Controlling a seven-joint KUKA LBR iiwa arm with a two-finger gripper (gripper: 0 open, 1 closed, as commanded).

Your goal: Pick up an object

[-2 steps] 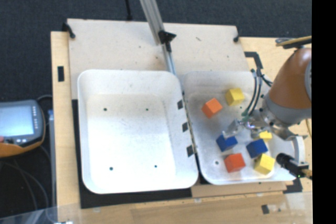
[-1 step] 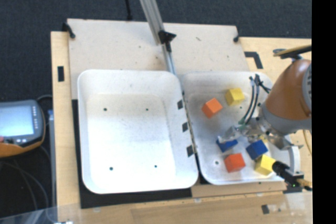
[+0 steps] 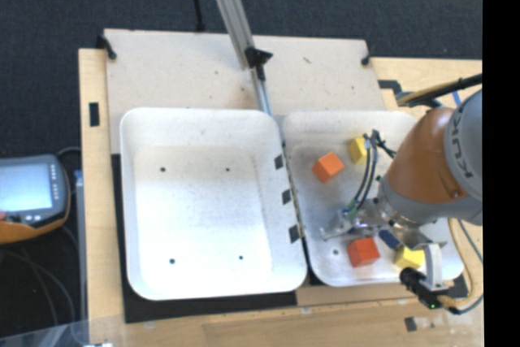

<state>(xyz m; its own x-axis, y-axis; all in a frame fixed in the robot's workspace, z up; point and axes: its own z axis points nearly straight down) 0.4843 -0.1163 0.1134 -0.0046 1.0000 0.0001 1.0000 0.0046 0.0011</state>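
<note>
A red-orange block (image 3: 363,250) lies near the front edge of the right white bin (image 3: 305,138), just beside the metal gripper (image 3: 351,225). An orange cube (image 3: 329,166) and a small yellow block (image 3: 357,149) sit toward the bin's back.

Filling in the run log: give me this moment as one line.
arm: over right bin | gripper: low, beside red-orange block | orange block, yellow block: loose | grasp: unconfirmed

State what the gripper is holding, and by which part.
Cannot be told: the gripper sits low in the right bin beside the red block, its tips unclear.
</note>
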